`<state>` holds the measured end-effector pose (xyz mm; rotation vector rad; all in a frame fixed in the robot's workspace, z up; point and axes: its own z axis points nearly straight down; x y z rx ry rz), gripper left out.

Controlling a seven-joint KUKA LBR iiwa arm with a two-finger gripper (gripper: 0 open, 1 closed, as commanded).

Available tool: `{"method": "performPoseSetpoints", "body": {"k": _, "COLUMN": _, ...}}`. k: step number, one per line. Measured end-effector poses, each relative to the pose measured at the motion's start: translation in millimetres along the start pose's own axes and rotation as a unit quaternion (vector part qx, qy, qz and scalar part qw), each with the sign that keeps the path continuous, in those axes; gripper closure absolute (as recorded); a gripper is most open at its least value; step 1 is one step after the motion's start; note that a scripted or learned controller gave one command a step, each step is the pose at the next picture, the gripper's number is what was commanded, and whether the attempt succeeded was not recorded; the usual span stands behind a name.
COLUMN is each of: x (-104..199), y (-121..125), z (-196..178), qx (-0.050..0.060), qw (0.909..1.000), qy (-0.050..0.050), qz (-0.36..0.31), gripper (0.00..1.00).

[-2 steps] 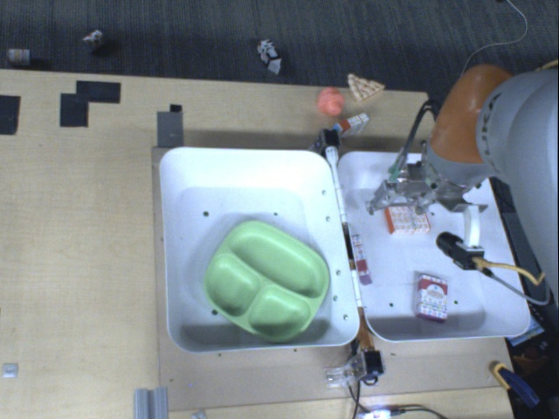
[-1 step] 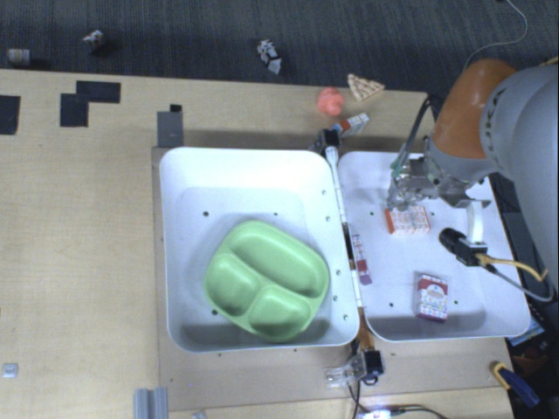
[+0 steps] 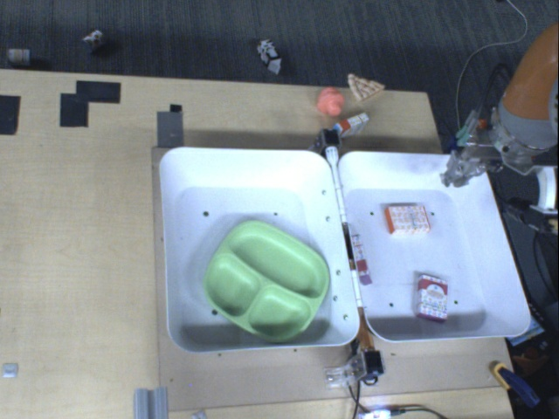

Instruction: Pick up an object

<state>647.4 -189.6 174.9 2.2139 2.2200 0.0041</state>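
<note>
1. Grey metal is what I read at the gripper [image 3: 456, 171], which hangs over the far right corner of the right white plastic bin [image 3: 489, 326]. I cannot tell how it is set; it is small and blurred, and nothing shows in its grasp.
2. Above it sits the orange band of the arm [image 3: 533, 77], reaching in from the right.
3. My judgement is that the pick has not begun. Every object lies flat on a bin floor, so the approach, the grasp and the lift all remain.
4. Nearest the tool is a small orange-and-white carton [image 3: 408, 219], lying in the far half of the right bin, apart from the gripper and to its left.
5. A small red-and-white packet [image 3: 432, 297] lies nearer to me in the same bin, well apart from the tool.
6. A thin pen-like stick [image 3: 357, 256] rests along that bin's left wall.
7. In the left white plastic bin [image 3: 175, 234] a green moulded plastic tray with compartments [image 3: 267, 278] sits tilted against the near slope.
8. Beyond the bins, a pink ball [image 3: 330, 101] rests on the wooden bench [image 3: 79, 260].
</note>
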Motion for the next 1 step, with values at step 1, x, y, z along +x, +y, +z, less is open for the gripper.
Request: {"method": "performPoseSetpoints", "body": {"k": 1, "x": 1.5, "y": 0.0, "z": 0.8, "qx": 0.001, "qw": 1.0, "qy": 0.001, "qz": -0.001, "gripper": 0.0}}
